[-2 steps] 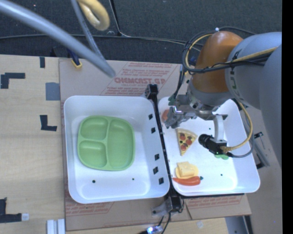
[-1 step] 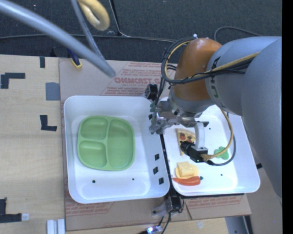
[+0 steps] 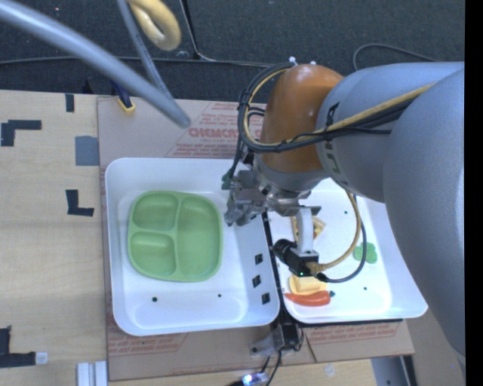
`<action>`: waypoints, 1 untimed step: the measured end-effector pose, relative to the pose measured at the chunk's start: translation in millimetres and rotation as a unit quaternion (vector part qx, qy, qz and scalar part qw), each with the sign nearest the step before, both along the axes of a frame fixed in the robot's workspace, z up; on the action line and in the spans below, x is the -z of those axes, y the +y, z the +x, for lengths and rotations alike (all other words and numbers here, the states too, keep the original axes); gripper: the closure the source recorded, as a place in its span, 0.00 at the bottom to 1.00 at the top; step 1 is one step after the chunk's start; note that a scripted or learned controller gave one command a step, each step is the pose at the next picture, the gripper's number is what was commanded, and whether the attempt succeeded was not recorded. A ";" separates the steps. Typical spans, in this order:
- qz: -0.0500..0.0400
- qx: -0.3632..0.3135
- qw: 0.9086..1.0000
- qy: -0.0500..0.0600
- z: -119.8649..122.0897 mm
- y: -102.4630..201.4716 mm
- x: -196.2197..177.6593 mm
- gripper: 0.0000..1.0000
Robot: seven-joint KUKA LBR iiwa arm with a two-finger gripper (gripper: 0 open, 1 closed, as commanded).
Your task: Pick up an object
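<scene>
Lettering in red runs across the brown cardboard sheet [image 3: 204, 132] under the 2 bins, just above and to the left of the arm's wrist; it seems to begin "CHEMICR", but the rest is hidden by the arm and too blurred to read. The gripper [image 3: 240, 205] hangs below the orange band [image 3: 296, 113], over the right edge of the left bin [image 3: 121, 226], close to the divide between the 2 bins, and whether it is released or clenched cannot be told, since the dark mechanism blurs together from this angle. Just to its left, inside that bin, lies a green divided plate [image 3: 175, 234] with 3 compartments, flat on the bin floor and apart from the tool. Below and to the right of the gripper, in the right bin [image 3: 392, 294], sit the small items: a yellow piece [image 3: 304, 284] touching a red-orange pepper-shaped item [image 3: 309, 298] at the near edge, a small green item [image 3: 367, 253] farther right, and a pale yellowish item [image 3: 317, 225] partly hidden behind a white upright part of the tool. Black and yellow cables [image 3: 343, 260] loop from the wrist down across the right bin, crossing in front of these items. The broad grey arm [image 3: 407, 136] covers the upper right of the bench. A grey tube [image 3: 90, 49] crosses the upper left, with a tan loop [image 3: 157, 22] near it.
</scene>
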State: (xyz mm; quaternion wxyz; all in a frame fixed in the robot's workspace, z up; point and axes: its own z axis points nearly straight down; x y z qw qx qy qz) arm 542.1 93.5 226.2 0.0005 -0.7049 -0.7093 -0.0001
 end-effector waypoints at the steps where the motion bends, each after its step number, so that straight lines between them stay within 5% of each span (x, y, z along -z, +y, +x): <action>1: -0.001 0.002 1.000 0.001 0.5 -2.5 0.7 0.00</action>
